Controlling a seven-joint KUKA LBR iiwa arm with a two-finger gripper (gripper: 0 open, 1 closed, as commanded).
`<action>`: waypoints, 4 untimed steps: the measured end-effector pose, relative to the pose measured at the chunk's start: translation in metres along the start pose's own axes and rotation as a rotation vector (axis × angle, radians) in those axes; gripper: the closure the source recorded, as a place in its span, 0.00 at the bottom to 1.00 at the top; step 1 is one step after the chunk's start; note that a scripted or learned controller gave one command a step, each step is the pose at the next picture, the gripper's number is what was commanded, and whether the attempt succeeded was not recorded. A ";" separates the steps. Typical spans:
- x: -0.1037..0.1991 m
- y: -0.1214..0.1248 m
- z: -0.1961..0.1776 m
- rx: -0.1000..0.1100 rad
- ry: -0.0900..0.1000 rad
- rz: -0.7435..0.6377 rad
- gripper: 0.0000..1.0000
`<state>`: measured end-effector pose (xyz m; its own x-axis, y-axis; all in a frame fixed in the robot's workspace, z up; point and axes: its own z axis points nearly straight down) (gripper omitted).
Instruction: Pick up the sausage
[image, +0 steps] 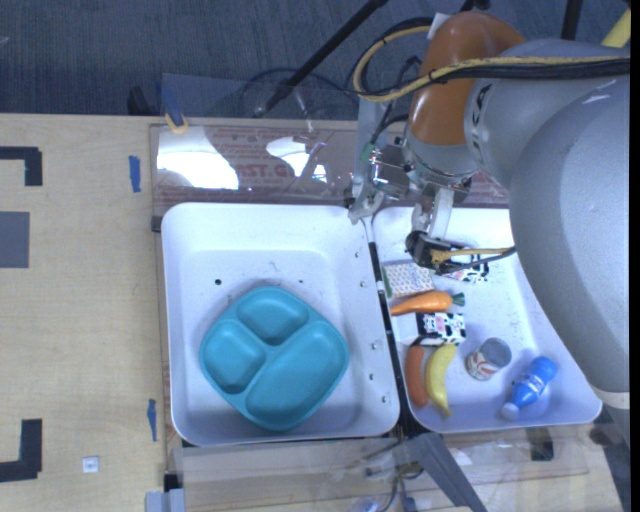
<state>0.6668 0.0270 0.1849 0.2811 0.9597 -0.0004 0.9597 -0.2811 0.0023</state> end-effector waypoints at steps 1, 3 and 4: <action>-0.036 -0.025 -0.089 -0.001 0.000 -0.220 0.00; 0.020 -0.007 0.000 0.006 -0.001 0.102 0.00; 0.043 -0.011 0.054 -0.020 -0.013 -0.143 0.00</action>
